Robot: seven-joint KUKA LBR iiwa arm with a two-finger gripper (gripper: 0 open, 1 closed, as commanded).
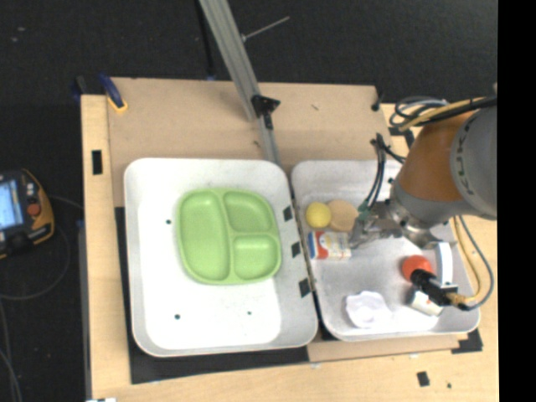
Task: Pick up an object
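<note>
My gripper (362, 227) hangs low over the upper middle of the right bin (335, 174), at the end of the grey arm with its orange band (429, 162). Just to its left lie a tan rounded object (342, 213) and a yellow ball (317, 215), side by side. A small red, white and blue carton (328, 245) lies directly below them, close to the gripper's tip. A crumpled white object (367, 308) rests near the bin's front edge. A red-orange object (416, 267) sits at the right, beside the wrist.
The left bin (151, 308) holds a green divided plate (228, 234) in its middle. A slanted metal rail (239, 57) runs from the top down to the gap between the bins. A handheld device (21, 208) lies off the bench at far left.
</note>
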